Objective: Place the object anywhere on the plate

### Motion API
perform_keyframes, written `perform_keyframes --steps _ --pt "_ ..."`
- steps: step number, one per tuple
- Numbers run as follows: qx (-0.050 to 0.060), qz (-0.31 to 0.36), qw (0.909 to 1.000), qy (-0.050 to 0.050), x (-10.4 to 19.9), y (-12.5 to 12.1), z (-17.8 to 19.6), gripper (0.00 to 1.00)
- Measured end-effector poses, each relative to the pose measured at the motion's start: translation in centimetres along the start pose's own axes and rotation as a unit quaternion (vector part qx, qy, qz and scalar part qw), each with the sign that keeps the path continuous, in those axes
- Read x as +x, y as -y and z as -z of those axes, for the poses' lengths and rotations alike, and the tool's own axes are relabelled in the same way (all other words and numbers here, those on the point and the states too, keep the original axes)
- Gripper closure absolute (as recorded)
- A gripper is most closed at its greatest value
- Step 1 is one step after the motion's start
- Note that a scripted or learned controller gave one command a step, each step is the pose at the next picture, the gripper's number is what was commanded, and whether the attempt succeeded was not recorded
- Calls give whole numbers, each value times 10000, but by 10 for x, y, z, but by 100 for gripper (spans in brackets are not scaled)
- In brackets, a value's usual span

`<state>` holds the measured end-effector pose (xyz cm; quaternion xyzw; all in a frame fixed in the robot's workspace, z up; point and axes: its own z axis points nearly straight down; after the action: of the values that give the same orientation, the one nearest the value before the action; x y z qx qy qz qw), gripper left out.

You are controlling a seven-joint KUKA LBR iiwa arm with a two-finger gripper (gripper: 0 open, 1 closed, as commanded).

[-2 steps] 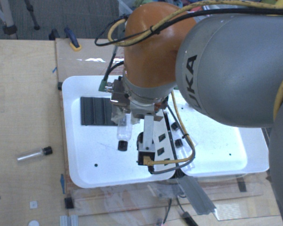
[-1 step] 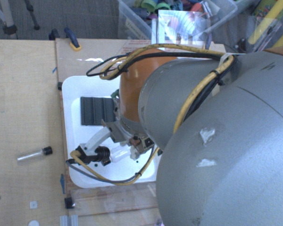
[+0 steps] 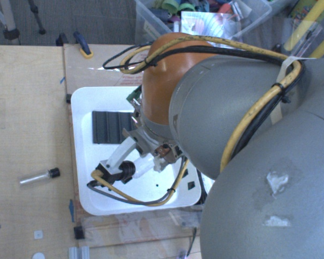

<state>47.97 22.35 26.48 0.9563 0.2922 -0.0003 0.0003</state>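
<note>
My tool (image 3: 161, 155) sits low over the white bin (image 3: 83, 144), tucked beneath the wrist (image 3: 151, 129); I cannot tell whether it is open or gripping anything. The arm (image 3: 232, 117) leans in from the right, orange band (image 3: 162, 74) above. A black ridged slab (image 3: 109, 127) lies flat in the bin, just beside the tool.

A capped metal tube (image 3: 39, 176) lies on the wooden bench (image 3: 21, 117).

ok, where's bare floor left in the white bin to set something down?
Free: the strip between the black ribbed slab and the left wall of the white bin, and the band between the slab and the far wall. Crowded: the middle and right, where the arm hangs over the floor, with a small black piece near the front right.
</note>
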Motion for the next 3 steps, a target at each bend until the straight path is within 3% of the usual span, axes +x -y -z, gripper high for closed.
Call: perform_keyframes --steps 1,2,3 --pt "13 -565 9984 24 -1 1 -154 100" --pt "10 1172 9931 17 0 2 -41 100" --pt "6 1856 9826 10 5 -1 130 100"
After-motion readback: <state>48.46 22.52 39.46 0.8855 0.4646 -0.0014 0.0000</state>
